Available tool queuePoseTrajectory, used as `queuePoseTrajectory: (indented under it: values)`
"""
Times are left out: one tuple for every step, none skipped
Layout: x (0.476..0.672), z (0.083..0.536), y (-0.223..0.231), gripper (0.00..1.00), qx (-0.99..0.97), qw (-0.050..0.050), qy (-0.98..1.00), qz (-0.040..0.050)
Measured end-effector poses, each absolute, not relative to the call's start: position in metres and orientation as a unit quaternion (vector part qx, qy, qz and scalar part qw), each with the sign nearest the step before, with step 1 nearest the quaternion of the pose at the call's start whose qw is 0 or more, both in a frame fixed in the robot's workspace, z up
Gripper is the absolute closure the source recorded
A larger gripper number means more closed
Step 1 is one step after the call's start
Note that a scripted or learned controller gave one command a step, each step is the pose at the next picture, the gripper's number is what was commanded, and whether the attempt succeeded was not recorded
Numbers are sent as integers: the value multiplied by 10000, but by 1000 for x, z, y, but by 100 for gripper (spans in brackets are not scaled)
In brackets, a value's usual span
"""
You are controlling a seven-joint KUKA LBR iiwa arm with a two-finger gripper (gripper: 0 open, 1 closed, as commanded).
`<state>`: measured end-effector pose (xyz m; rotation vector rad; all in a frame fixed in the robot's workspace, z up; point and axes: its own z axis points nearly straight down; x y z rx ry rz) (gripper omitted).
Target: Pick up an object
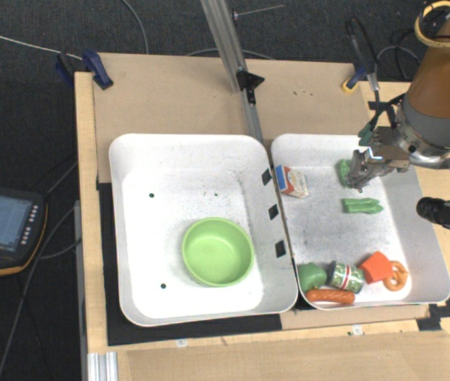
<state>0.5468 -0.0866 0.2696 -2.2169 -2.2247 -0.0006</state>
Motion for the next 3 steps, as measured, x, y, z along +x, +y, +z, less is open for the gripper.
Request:
queuePoseTrajectory:
  values:
    - [538, 263, -46, 100, -7059, 5, -7084, -1]
    - [522, 248, 11, 100, -7054, 7, -7088, -1]
    - [511, 233, 60, 100, -7055, 9, -7087, 1]
